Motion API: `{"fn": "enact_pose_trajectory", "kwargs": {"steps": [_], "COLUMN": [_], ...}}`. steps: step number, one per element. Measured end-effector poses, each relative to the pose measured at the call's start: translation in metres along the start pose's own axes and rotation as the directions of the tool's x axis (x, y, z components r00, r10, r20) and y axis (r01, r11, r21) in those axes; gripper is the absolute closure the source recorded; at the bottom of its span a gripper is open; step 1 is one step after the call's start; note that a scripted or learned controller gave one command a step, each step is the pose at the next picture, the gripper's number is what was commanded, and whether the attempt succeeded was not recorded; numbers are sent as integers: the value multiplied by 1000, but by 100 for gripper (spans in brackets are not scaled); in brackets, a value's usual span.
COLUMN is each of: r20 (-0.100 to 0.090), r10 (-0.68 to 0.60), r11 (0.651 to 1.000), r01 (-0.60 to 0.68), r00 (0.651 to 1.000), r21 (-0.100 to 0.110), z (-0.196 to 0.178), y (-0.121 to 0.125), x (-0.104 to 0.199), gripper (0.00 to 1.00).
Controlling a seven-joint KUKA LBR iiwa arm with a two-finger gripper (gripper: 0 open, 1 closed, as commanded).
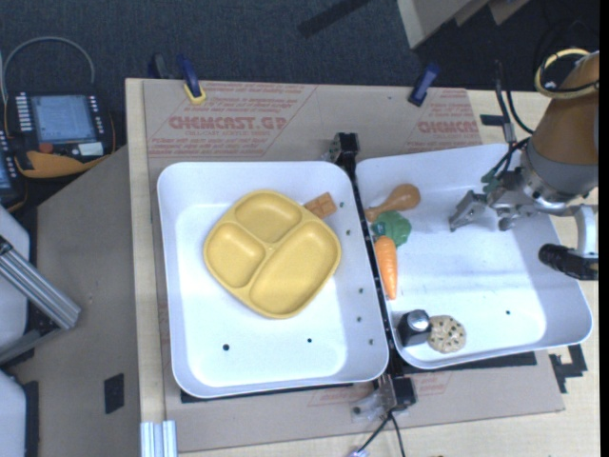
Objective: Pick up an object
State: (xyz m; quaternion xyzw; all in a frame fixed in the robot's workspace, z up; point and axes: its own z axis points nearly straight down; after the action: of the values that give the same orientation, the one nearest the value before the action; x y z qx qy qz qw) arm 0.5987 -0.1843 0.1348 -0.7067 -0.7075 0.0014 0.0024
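My gripper (483,219) hangs over the upper middle of the right bin (533,293), open, with bare white floor showing between its grey fingers. To its left, along that bin's left side, lie a tan drumstick-shaped piece (398,199), a green broccoli-like piece (391,228) and an orange carrot (385,266). A speckled cookie (445,333) and a small black and grey cylinder (414,325) sit at the bin's front left. All of them lie apart from the gripper.
The left bin (190,284) holds a yellow divided plate (273,252) with a small brown block (321,204) at its upper right rim. The grey arm with its orange band (566,136) comes in over the right bin's right edge.
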Motion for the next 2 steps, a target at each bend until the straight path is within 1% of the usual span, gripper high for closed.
{"fn": "enact_pose_trajectory", "kwargs": {"steps": [1,2], "r20": [3,4], "r10": [1,0], "r11": [1000,1000], "r01": [-1,0], "r00": [1000,1000], "r21": [-7,-11], "z": [-14,-58], "y": [1,0], "x": [-1,1], "gripper": [100,100]}}
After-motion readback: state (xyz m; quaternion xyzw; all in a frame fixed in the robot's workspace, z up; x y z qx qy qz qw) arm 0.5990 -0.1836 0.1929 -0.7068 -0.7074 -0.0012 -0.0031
